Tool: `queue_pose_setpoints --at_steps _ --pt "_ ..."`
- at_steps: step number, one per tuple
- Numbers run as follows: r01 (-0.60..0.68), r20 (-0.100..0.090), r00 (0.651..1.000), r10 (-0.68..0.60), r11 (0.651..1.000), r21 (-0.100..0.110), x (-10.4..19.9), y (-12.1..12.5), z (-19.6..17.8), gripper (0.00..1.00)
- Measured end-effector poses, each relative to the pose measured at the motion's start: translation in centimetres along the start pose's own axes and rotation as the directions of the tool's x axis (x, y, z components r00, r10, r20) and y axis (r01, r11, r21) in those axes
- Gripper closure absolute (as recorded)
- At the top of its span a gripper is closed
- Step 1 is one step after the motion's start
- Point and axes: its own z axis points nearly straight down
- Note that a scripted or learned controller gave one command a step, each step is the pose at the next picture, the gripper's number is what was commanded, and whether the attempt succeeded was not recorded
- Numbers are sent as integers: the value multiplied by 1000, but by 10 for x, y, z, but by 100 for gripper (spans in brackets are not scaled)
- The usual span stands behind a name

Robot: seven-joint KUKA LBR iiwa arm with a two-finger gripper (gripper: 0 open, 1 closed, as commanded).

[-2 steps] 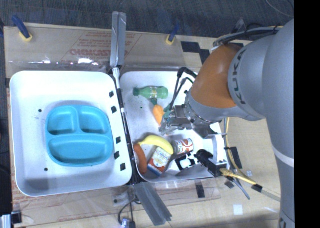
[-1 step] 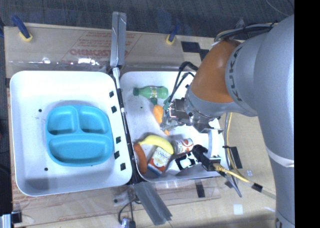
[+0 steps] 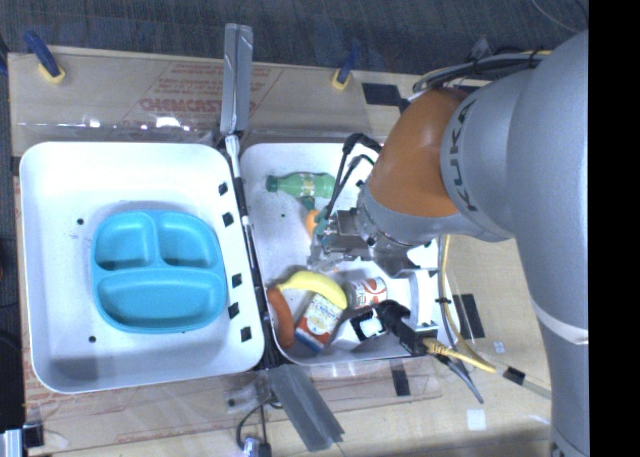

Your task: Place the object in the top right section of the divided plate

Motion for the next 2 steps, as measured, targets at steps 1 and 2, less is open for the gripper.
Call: queue_pose_setpoints --at_steps 1,2 --pt "72 1 997 -72 997 -2 76 26 0 100" --pt "22 1 1000 -22 1000 0 -5 4 0 100"
